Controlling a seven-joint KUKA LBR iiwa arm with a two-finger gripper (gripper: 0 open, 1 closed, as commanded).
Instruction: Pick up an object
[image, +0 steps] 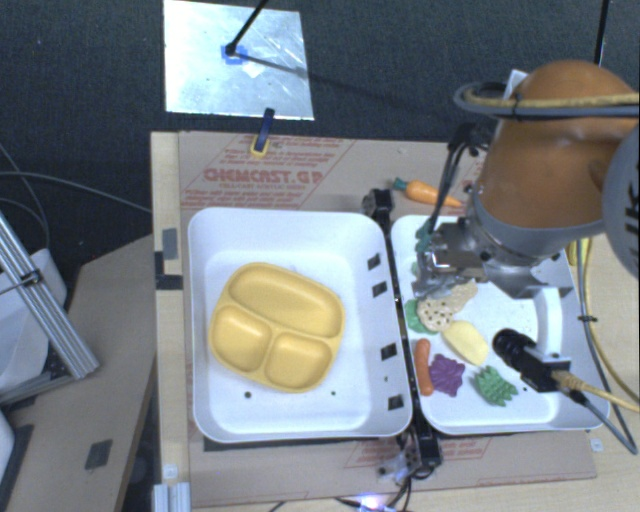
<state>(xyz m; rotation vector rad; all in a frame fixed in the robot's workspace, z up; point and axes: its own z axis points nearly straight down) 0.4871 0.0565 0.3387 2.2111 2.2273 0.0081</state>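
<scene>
Gripper (437, 262) is hanging over the upper-left part of the right bin (545, 412), right of the frame's centre, and the metal tip is pointing down toward the toy food. Whether it is spread or closed cannot be told from this view, and nothing is showing in its grasp. The arm (560, 150) is occupying the upper right of the frame and is covering the bin's far end.

Candidate objects are lying in the lower left of the right bin. A tan waffle-textured piece (442, 306) is sitting just below the gripper. A pale yellow piece (465, 342) is resting just beneath it. A red-orange stick (423, 366) is lying along the bin's left wall, beside a purple piece (447, 376). A green leafy piece (493, 385) is sitting to their right. A toy carrot (432, 192) is lying at the bin's upper edge.

In the left bin (300, 235), at the frame's centre, a yellow divided plate (275, 325) is lying flat.
</scene>
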